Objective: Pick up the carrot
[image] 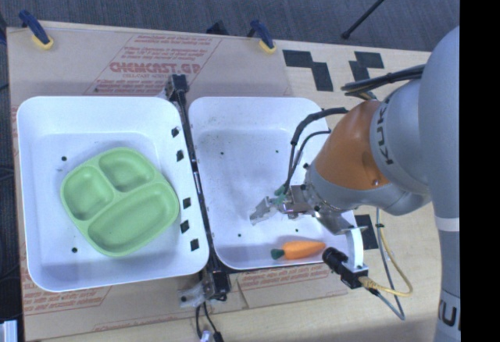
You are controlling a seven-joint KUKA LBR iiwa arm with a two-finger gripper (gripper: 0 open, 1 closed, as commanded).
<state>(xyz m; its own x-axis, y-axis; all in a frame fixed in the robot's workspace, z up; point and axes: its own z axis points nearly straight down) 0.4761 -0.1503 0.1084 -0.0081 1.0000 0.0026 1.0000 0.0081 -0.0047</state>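
Observation:
An orange carrot (301, 250) with a green stem end lies flat near the front edge of the right bin (234, 145). My gripper (268, 208) hangs over the right bin's right half, a little behind and to the left of the carrot, apart from it. Its fingers (260, 212) point left and look open, with nothing between them. The grey arm with its orange band (351, 157) comes in from the right and covers the bin's right wall.
A green three-compartment plate (119, 201) lies in the left bin (47, 122). A black divider with clips (190, 169) runs between the bins. Cables (391, 278) trail by the right bin's front right corner. Blue clamps (35, 28) hold the cardboard at the back.

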